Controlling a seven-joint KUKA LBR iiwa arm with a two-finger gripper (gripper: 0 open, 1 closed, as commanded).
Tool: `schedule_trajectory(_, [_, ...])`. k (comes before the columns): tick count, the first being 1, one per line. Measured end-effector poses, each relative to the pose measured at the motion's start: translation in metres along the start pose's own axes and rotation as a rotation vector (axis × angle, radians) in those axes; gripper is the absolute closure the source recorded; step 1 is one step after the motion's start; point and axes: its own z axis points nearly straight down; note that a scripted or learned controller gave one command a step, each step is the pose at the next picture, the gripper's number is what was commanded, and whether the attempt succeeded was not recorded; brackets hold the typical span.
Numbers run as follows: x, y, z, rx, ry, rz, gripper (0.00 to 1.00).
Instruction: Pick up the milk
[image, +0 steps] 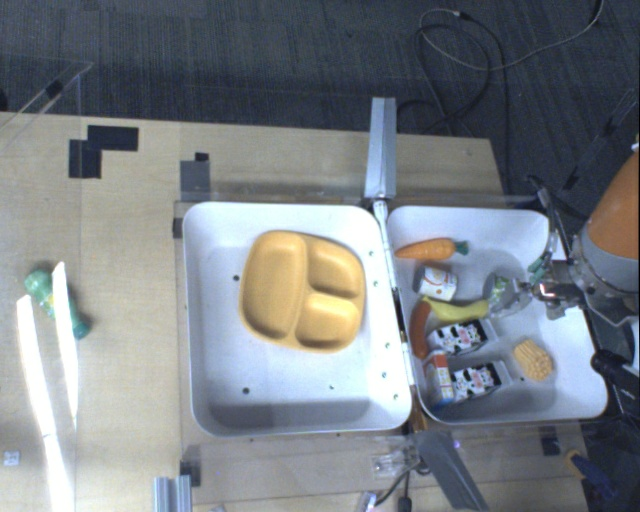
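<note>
Right bin (560, 228) taken as landmark. At its near-left corner two milk cartons are lodged, cow-patterned and lying flat: one (458, 338) toward the bin's middle, one (468, 381) nearer the front wall. Just behind them, toward the bin's centre, a banana (457, 309) is laid, with a small can (438, 280) and a carrot (428, 248) farther back; a sausage-like piece (419, 329) is pressed along the left wall, and a corn cob (533, 359) rests at the near-right.

The tool (505, 297) is held over the bin's centre-right, just beside the banana's tip — nothing is seen between its fingers; whether they are spread or pressed together cannot be told (the detail is too small).

Left of the landmark, a second bin (210, 330) bears a yellow divided tray (303, 290).

Risk, as judged: the cartons are crowded against each other and the neighbouring items, so the banana may be pinched instead — or a carton may slip from a flat-side grasp.
</note>
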Motion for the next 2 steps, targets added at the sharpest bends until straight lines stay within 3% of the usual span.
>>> schedule_trajectory(1, [0.034, -0.022, 0.078, 0.001, 0.001, -0.200, 0.00])
schedule_trajectory(2, [0.011, -0.019, 0.117, -0.006, 0.001, -0.289, 0.00])
